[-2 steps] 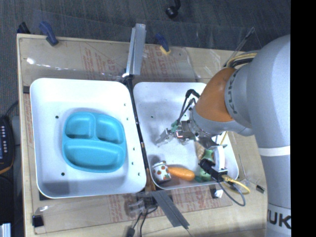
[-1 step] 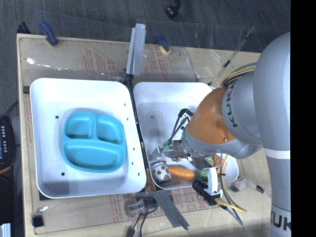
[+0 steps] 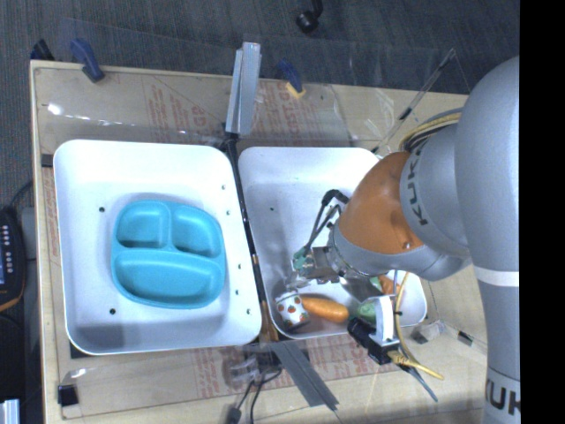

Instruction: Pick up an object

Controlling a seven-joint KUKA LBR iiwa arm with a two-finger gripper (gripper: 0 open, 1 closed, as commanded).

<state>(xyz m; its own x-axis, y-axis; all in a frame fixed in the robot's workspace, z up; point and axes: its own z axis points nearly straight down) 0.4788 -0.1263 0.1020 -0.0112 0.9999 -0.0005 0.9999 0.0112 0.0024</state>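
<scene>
Here, near to far:
Bench (image 3: 132, 378): a pale board with red printed lines, carrying two shallow white bins side by side; dark clamps and a black bracket sit at its near edge between the bins.
Right bin (image 3: 282, 184): its near end holds the loose things; its far half shows bare white floor.
Carrot (image 3: 325, 308): an orange carrot-like piece lying flat at the near edge of the right bin, long axis running left to right.
Patterned ball (image 3: 290, 308): a small white ball with red and dark marks, just left of the carrot, touching or nearly touching it.
Green piece (image 3: 365, 309): a small green thing just right of the carrot, partly hidden by the arm.
Arm (image 3: 441, 210): grey with an orange band, reaching in from the right and low over the near end of the right bin.
Jaws (image 3: 305, 263): just above the carrot and ball; whether apart or together I cannot tell.
Left bin (image 3: 79, 175): holds a blue divided plate (image 3: 168, 253) lying flat in its middle, three compartments.
Far edge: blue clamps (image 3: 88, 60) on the bench, and a grey upright bar (image 3: 243, 87) between the bins.
</scene>
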